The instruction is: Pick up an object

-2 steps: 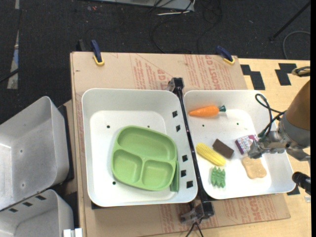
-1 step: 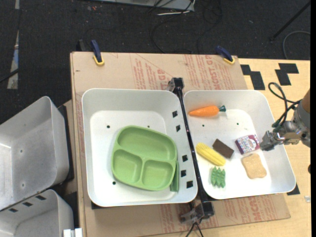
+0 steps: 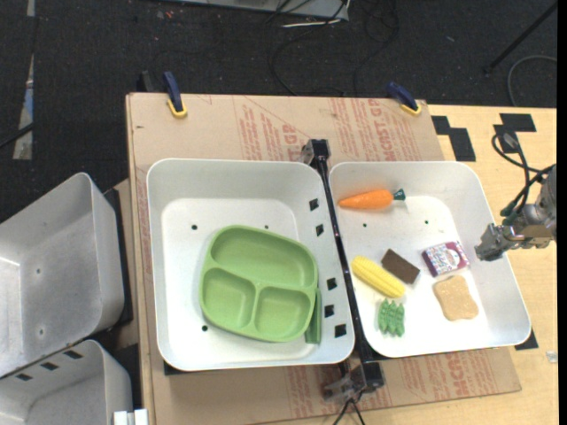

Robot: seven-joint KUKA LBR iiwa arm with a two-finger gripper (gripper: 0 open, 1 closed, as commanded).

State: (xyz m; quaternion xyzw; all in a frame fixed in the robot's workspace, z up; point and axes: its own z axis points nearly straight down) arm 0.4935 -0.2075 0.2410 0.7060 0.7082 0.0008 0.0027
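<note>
Here, nearest to the camera in the right bin [image 3: 505, 326], lies one green pea pod [image 3: 391, 317], small and probably light, with a bumpy surface; it is thin, so a grip across its narrow width seems best. Just beside it, to the right, is one tan slice of toast [image 3: 456, 297], flat and low, which I judge hard to take because the fingers must get under its edge. A little farther are one yellow corn cob [image 3: 378, 276] and one brown chocolate bar [image 3: 400, 266], touching or almost touching each other. The corn looks rounded and smooth, perhaps slippery, and should be taken across its middle. Next to them is one purple and white small packet [image 3: 445, 258], which looks boxy and stiff. Farthest in this bin is one orange carrot [image 3: 368, 200], well apart from the others, so it seems the easiest target; take it at the thick middle.

In the left bin [image 3: 168, 237] sits one green tray [image 3: 259, 283] with three compartments, wide and awkward for two fingers.

The gripper [image 3: 493, 242] is at the right rim of the right bin, near the packet. It holds nothing that I can see, and how wide its jaws stand I cannot tell.
</note>
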